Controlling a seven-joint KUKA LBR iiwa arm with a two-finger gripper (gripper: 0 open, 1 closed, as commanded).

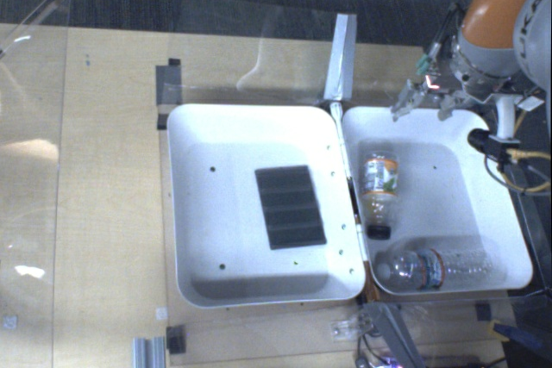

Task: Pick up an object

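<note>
- End effector [424,99] sits upper right, above the right bin's [517,254] far rim; fingers look spread, probably empty.
- Candidates: small bottle [379,185] mid-bin, clear bottle [435,267] lower right, dark block [290,206] in the left bin [194,185].
- Nothing gripped; descent, grasp, lift all left.

A small clear bottle [379,192] with a black cap and orange-green label lies on its side at nine o'clock in the right bin [448,127], cap toward six. A larger clear plastic bottle [435,266] lies lengthwise along that bin's six o'clock wall. A dark ribbed rectangular pad [290,206] lies flat mid-left bin [198,185].
</note>
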